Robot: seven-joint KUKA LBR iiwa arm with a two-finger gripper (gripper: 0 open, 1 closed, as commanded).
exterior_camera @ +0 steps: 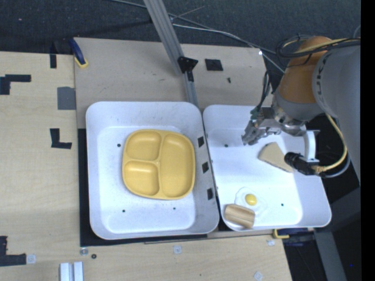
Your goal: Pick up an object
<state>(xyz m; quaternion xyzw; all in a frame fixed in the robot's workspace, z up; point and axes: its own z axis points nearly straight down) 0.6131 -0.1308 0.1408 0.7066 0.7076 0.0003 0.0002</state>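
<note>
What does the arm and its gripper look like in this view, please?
The arm is a thick, rounded grey body with an orange band above the wrist. Below the band sits a grey metal gripper with dark, slim fingers. A yellowish cable loops off the wrist to a black plug, and thin dark wires run along the wrist side.

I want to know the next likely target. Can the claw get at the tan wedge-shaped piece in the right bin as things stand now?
Probably yes. The claw hangs over the right white bin, just left of the tan wedge-shaped piece, and nothing lies on top of the wedge. The black cable connector at its right edge may crowd the approach.
</note>
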